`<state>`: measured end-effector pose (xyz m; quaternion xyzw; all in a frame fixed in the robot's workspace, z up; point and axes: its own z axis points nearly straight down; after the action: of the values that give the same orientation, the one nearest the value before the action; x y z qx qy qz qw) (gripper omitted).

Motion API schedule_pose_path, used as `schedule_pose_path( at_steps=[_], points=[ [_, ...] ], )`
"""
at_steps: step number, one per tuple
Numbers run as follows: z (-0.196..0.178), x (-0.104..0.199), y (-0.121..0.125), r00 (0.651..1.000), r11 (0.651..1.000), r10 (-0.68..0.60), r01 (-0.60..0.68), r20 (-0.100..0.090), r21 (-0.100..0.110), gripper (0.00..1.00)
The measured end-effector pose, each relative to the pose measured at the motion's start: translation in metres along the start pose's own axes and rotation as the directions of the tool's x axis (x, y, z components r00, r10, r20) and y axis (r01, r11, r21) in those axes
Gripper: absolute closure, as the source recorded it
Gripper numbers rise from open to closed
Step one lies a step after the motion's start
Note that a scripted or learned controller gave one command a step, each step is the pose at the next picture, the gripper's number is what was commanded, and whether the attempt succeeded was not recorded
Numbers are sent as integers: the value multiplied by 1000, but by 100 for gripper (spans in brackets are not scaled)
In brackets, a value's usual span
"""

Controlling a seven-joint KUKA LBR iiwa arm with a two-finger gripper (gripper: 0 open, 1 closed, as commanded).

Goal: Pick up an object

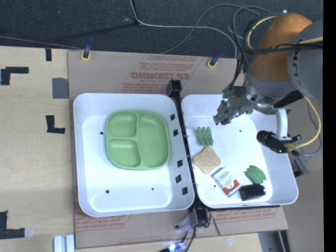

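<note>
The right bin (273,156) holds several small objects: a ridged green piece (205,136), a tan cracker-like square (206,160), a red-and-white packet (226,181), a green leafy piece (255,173) and a black block (252,192). My gripper (223,116) hangs over the bin's upper middle, up and to the right of the ridged green piece, with nothing visibly between its dark fingers. The arm with its orange band (281,41) comes in from the upper right.
The left bin (92,193) holds a green divided plate (138,139). A black divider with clips (181,140) runs between the bins. Cables (210,20) trail across the back, and a black fitting (273,139) sticks out at the right bin's right side.
</note>
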<state>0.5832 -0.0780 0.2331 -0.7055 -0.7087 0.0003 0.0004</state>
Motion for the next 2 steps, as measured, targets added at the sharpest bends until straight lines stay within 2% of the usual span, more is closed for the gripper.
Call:
schedule_pose_path(
  at_steps=[2],
  points=[
    [-12,106,-18,1000,1000,-2,2,-1,1,100]
  ],
)
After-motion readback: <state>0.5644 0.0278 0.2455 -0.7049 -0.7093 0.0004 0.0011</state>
